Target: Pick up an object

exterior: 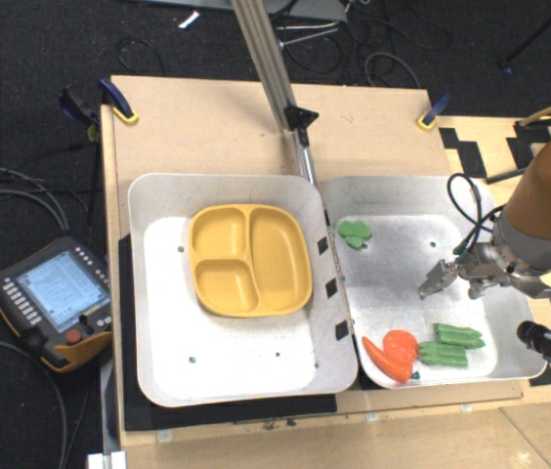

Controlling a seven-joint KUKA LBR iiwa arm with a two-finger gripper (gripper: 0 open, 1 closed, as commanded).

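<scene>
tan bench (207, 135) on black floor (21, 27); end effector (442, 279) open above right bin (402, 252)

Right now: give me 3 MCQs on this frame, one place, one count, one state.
1. Where is the yellow plate?
A. left bin
B. right bin
C. off the bench

2. How many compartments does the plate have?
A. two
B. three
C. four

3. What lies in the plate?
A. tomato
B. green beans
C. nothing

Answers:
1. A, it lies in the left bin.
2. B, ridges split it into three.
3. C, the tomato, carrot and green beans lie in the right bin, near the gripper.
</scene>
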